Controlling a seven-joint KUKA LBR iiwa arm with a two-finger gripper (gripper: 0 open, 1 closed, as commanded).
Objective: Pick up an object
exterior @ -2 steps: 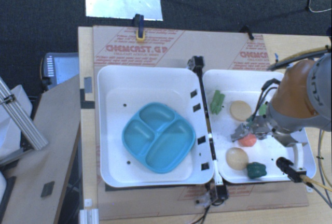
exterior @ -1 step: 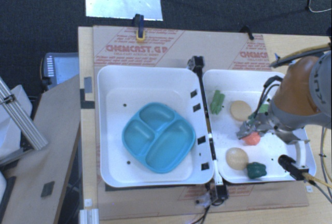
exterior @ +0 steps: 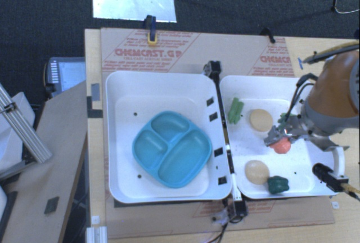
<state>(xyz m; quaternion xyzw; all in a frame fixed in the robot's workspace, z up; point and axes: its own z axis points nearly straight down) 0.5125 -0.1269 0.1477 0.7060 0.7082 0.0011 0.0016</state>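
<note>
- Plainly hung the pincer (exterior: 279,138) low in the right bin (exterior: 264,80), touching or just above the red object (exterior: 283,147), near the middle of the bin toward its right edge.
- Could not tell whether the pincer was spread or pressed together; was hidden by the grey wrist hardware seen from above.
- Saw the red object peeking out on the pincer's lower right side, so judged the pincer probably off-centre and not yet proven to hold anything.
- Called for centring over the red object before closing, shifting slightly toward the bin's right edge and front edge.
- Needed a descent close to the bin floor, since the object looked small and rounded and seemed likely to roll or squirt out of a shallow pinch.
- Advised a straight, slow lift afterwards, checking for the red object clear of the floor.
- Noted the pale round piece (exterior: 260,120) near, toward the back edge, close enough to be nudged by a sideways correction.
- Left well apart: the second pale round (exterior: 256,171) and the dark green lump (exterior: 277,184) by the front edge, and the light green piece (exterior: 235,110) by the left edge.
- Ignored the blue divided plate (exterior: 171,149) in the left bin (exterior: 163,76).
</note>
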